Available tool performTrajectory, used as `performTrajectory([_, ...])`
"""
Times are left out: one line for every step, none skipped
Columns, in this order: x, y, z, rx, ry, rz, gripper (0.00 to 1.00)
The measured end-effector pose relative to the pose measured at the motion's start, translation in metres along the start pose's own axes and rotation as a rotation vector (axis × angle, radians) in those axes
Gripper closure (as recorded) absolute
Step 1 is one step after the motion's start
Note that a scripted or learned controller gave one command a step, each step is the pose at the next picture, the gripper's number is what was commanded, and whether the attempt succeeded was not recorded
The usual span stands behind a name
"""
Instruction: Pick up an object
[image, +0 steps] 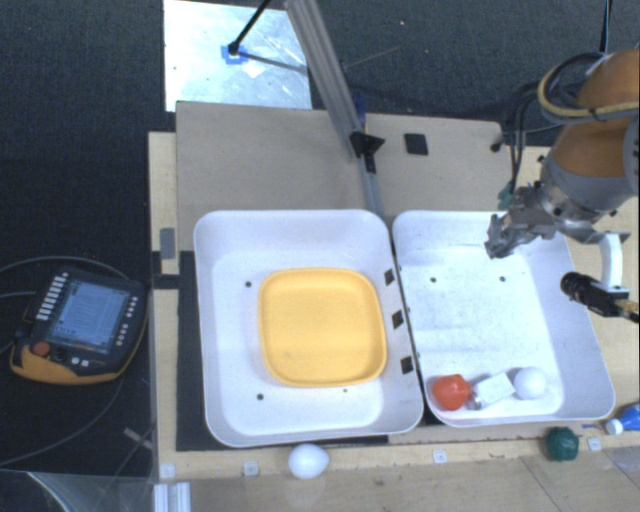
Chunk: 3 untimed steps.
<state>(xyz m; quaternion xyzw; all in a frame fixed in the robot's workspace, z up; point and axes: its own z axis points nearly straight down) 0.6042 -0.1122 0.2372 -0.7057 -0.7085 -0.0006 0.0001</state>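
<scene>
- The two white bins (300, 235) are looking like smooth, hard plastic.
- The yellow plate (322, 325) is looking smooth and matt.
- The orange ball (450, 392) is shining a little.
- The bench top (270, 150) is looking like flat, dull brown board.

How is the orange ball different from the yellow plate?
The orange ball is round and small; the yellow plate is flat, squarish and far bigger. The ball sits in the right bin by its near edge, touching a white object; the plate lies alone in the middle of the left bin. Both rest in white bins.
</scene>
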Motion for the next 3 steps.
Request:
performTrajectory([0.061, 0.006, 0.007, 0.0, 0.0, -0.001, 1.0])
performTrajectory([0.121, 0.009, 0.014, 0.0, 0.0, -0.001, 1.0])
performTrajectory([0.177, 0.012, 0.022, 0.001, 0.0, -0.001, 1.0])
